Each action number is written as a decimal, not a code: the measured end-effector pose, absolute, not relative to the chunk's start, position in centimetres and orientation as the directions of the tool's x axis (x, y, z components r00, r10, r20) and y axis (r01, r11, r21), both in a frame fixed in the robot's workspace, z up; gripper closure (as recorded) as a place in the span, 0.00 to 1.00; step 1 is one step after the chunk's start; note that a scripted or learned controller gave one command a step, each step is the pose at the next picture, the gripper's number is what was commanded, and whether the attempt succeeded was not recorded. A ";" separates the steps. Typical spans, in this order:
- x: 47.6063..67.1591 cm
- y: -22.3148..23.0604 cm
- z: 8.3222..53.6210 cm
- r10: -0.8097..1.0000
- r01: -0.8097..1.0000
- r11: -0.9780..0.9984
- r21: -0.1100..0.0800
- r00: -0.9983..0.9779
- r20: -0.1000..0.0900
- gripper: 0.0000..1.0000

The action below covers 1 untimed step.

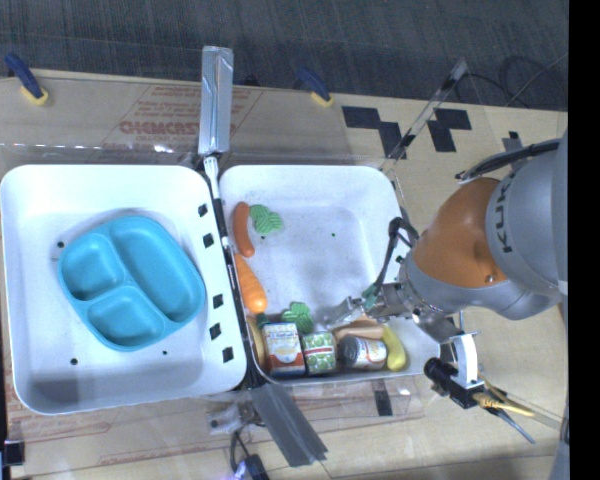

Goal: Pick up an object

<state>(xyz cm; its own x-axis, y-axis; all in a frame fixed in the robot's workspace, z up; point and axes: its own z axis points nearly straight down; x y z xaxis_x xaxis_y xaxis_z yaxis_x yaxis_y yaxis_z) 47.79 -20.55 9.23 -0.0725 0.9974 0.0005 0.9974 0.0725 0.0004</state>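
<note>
The right bin (320, 193) holds several toy foods. A red-orange sausage (242, 228) and a green leafy piece (268, 220) lie near its left wall, with an orange carrot (252, 288) below them. Along the front wall sit a green broccoli (298, 315), a red-labelled can (282, 346), a green-labelled box (319, 353), a brown jar (361, 352) and a yellow banana (394, 348). My gripper (358, 308) is low in the bin's front right corner, just above the brown jar and a tan bun-like piece (360, 326). Nothing is visibly lifted.
The left bin (30, 208) holds a blue divided plate (130, 278). A metal divider post (216, 98) stands between the bins at the back. The grey and orange arm (480, 248) covers the right bin's right wall. Cables trail at the bench's front right.
</note>
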 end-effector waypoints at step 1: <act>47.8 -20.9 9.3 0.977 0.977 0.214 0.000 -0.214 0.001 0.00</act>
<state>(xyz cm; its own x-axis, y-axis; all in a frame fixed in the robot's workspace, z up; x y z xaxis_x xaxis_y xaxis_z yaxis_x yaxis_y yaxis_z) 47.81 -20.85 9.25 -0.2135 0.9769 0.0007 0.9769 0.2135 0.0005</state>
